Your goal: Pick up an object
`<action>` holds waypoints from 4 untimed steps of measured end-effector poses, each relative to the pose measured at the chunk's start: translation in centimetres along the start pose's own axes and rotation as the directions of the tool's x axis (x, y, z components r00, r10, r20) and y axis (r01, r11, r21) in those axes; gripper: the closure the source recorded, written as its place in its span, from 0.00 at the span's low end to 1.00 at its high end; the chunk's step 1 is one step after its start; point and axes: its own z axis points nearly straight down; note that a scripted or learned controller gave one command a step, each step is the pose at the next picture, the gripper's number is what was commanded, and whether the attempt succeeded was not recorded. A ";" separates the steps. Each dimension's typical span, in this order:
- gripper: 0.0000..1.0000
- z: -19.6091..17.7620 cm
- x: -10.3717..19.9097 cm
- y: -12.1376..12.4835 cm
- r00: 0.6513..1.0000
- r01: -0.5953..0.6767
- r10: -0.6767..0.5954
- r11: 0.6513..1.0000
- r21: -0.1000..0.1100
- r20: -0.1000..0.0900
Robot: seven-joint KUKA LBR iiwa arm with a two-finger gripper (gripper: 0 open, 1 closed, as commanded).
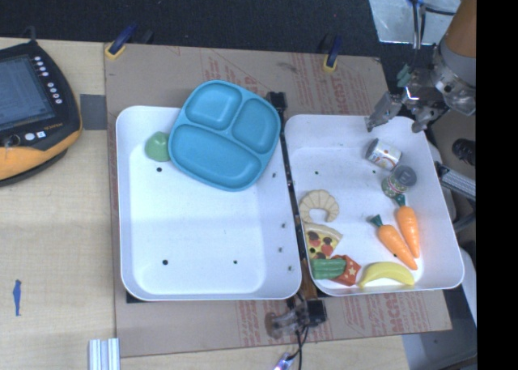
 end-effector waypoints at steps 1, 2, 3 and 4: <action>0.00 7.5 -5.2 -5.7 1.000 -0.001 0.001 1.000 0.003 0.001; 0.00 17.2 -6.4 -11.6 1.000 0.001 -0.001 1.000 0.003 -0.001; 1.00 16.1 -6.5 -11.5 1.000 0.007 -0.007 1.000 0.003 0.001; 1.00 7.7 -2.5 -5.2 1.000 0.000 0.000 1.000 -0.003 -0.001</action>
